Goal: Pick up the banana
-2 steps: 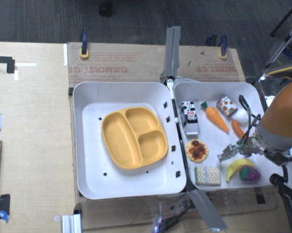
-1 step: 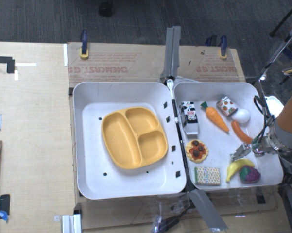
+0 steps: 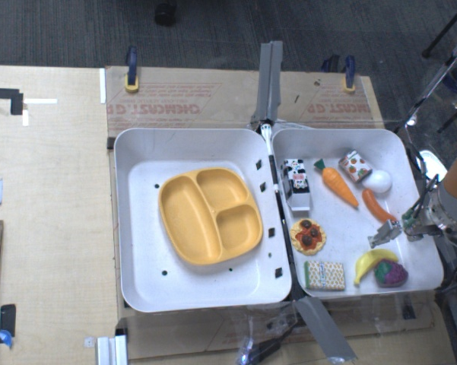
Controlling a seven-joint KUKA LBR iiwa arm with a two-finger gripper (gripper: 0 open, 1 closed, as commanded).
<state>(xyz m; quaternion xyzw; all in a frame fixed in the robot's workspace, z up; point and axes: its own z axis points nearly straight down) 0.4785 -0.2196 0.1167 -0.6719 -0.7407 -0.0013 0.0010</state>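
Curved yellow banana [image 3: 372, 264] lies beside knobbly purple grapes [image 3: 391, 274]; metal fingers [image 3: 383, 236] above, seemingly released.

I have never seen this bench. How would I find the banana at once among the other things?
Look in the right bin, in its near right corner. The banana lies there, just below the gripper and touching a purple bunch of grapes. It alone is a curved yellow fruit; the crackers beside it are flat and square.

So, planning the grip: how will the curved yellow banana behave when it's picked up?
The curved yellow banana looks like a stiff, light toy. Its smooth skin may slip, and its curve could make it pivot. It touches the purple grape bunch, which may get nudged.
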